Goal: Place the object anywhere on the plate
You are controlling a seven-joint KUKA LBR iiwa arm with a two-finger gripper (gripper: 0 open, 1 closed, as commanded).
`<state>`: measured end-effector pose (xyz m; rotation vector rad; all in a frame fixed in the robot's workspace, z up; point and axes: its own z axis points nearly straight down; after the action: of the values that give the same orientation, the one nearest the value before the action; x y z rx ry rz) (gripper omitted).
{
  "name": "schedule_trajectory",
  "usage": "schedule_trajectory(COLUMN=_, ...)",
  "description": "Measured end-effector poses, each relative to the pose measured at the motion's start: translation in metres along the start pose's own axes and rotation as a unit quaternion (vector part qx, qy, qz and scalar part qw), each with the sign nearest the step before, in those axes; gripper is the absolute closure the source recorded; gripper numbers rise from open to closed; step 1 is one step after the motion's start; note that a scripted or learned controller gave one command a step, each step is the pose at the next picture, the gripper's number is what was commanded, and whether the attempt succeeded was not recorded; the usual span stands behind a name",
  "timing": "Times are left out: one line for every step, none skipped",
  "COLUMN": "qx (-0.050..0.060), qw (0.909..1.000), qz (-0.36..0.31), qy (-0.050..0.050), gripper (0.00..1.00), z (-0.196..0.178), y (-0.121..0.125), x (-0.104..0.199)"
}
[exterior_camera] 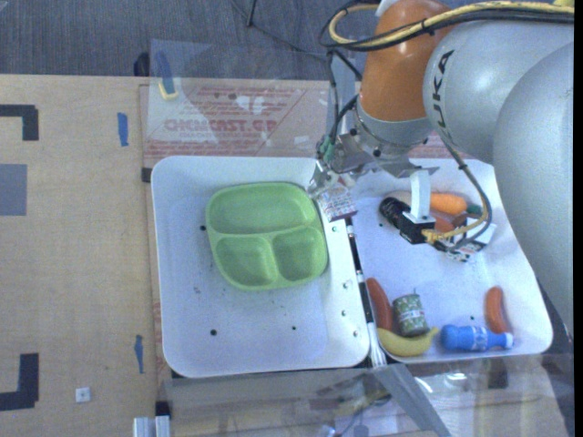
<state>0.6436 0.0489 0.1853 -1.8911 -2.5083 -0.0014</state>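
While the fingers' (pixel 326 178) state is unclear, the green plate (pixel 266 235) lies roughly level.

Grey KUKA iiwa arm (pixel 510 80) enters from the view's right, upper half of frame. Orange band (pixel 401 57) sits above the wrist, with yellow and black cables looped over it. Wrist points down and toward the view's left. Two-finger metal gripper (pixel 330 178) hangs low; finger state unreadable.
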Motion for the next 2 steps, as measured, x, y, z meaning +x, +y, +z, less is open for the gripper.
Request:
schedule_trajectory(qx=0.000, qw=0.9998, qz=-0.018, qy=0.000, gripper=1.00, z=-0.010, y=-0.028, x=0.065)
schedule_trajectory(qx=-0.001, qw=0.9998, qz=-0.018, qy=0.000, gripper=1.00, z=-0.020, y=-0.027, x=0.064)
